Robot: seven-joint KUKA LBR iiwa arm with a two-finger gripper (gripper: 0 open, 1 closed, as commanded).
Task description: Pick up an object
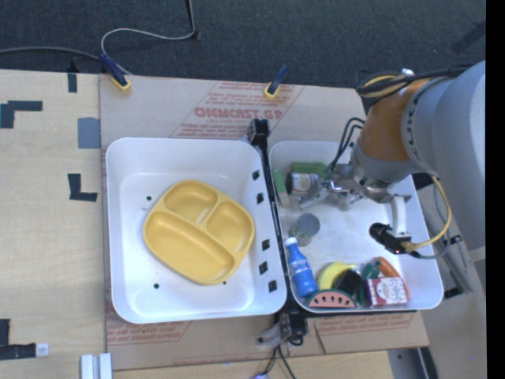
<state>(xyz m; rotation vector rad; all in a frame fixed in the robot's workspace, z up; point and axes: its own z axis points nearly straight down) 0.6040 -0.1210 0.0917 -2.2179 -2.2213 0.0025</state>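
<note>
Gripper [319, 189] low in the right bin's [430, 290] far-left corner, by a small can [301, 182] and a green object [309, 169]. Can't tell its opening. To grab the can: centre on it, clear the bin wall, close squarely.

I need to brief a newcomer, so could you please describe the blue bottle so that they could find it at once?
Start at the right bin, the one the arm reaches into. Along its left wall, toward the near edge, lies the blue bottle with a white cap, just below a grey disc. It is the only blue thing there; its neighbours, a yellow toy and a watermelon slice, are not.
</note>
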